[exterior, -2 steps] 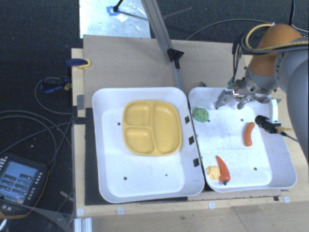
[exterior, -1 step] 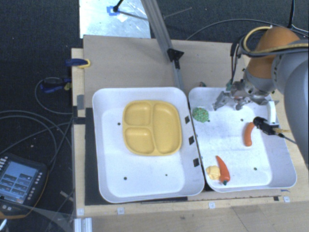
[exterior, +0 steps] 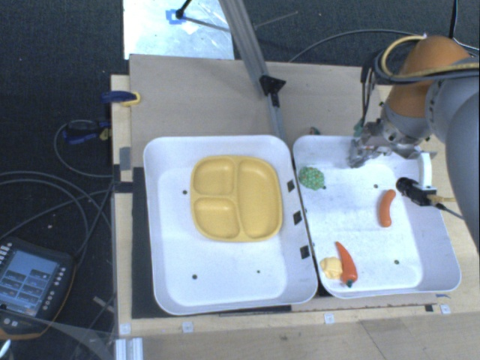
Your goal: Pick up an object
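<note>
Green broccoli floret (exterior: 311,177) lies in the right bin (exterior: 439,235), in its far left part, close to the wall that the two bins share. In the camera view, the claw (exterior: 365,154) hangs over the far end of the same bin, to the right of the floret and apart from it. Nothing shows in its grip, and I cannot tell whether it is open or closed at this angle. The grey arm (exterior: 454,111) with its orange band reaches in from the right.

An orange sausage (exterior: 386,208) lies lengthwise towards the bin's right side, well apart from the floret. At the near end a red pepper (exterior: 346,263) lies at a slant, with a small yellow lump (exterior: 331,267) touching its left side.

The left bin (exterior: 172,265) holds a yellow divided plate (exterior: 236,199), flat and right way up, with three compartments, set towards the far right of that bin.

Both bins sit side by side on the pale bench (exterior: 195,96), where a blue and yellow clamp (exterior: 120,97) grips the far left edge.
</note>
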You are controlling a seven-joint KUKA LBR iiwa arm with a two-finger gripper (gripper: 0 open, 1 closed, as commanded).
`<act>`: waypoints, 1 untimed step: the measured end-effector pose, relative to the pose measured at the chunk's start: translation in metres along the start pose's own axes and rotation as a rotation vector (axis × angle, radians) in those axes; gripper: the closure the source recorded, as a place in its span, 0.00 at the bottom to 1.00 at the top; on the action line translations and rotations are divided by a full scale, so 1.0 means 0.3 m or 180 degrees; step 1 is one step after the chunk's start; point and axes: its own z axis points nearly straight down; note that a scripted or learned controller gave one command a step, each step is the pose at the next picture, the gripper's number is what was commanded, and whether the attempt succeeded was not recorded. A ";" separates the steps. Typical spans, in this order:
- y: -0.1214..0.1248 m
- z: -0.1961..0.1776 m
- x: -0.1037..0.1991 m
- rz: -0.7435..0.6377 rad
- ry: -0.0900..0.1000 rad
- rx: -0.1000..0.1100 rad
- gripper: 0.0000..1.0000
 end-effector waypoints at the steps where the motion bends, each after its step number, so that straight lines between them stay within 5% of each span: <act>1: 0.005 -0.201 0.031 -0.0013 0.0007 -0.0013 1.00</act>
